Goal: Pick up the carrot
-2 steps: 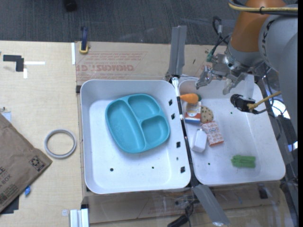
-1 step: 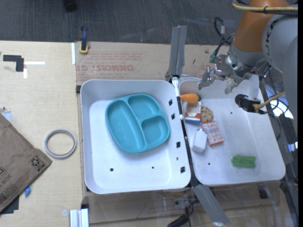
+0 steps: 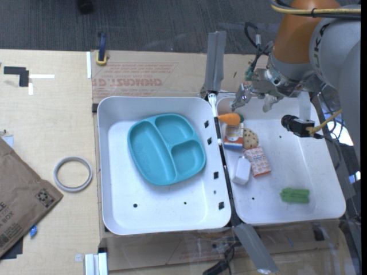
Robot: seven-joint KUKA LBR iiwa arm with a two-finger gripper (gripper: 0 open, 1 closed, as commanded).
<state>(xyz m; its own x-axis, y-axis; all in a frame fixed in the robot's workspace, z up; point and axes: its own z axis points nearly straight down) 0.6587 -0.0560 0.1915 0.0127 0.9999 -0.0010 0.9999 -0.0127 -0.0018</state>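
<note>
The orange carrot lies at the far left corner of the right bin, close to the divider between the bins. My gripper hangs just above and to the right of it, at the bin's far edge. Its two fingers stand apart, open, with nothing between them. The carrot is not touched by either finger.
Next to the carrot lie a small red-and-blue packet, a cookie, a pink box, a white block and a green item. The left bin holds a blue divided plate. A tape roll sits on the bench.
</note>
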